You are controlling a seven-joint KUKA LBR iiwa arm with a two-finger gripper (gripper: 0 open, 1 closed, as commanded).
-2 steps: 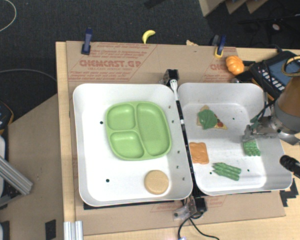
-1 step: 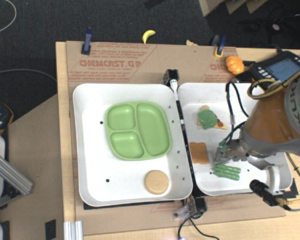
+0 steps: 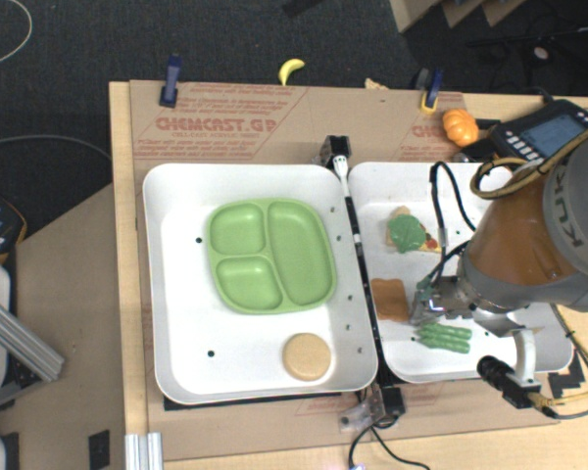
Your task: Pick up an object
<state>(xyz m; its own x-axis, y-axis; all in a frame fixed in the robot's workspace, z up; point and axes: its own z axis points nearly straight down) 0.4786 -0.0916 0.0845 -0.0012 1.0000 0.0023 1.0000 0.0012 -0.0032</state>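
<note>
Gripper [image 3: 429, 306] low in the right bin [image 3: 412, 368], near its left wall; can't tell how the fingers stand, too blurred. Green bean-like toy [image 3: 444, 337] lies just beside it, brown slab [image 3: 389, 300] w/ an edge at the wall. Green leafy piece [image 3: 407, 232] sits apart, w/ open floor around. Left bin [image 3: 176, 292]: green divided plate [image 3: 271, 255], tan round cookie, probably [image 3: 307, 355], near the front rim.

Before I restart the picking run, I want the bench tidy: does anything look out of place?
Yes. A small orange toy sits on the board behind the right bin, and a yellow banana-like piece lies at the board's back edge. Both are outside the bins.
</note>
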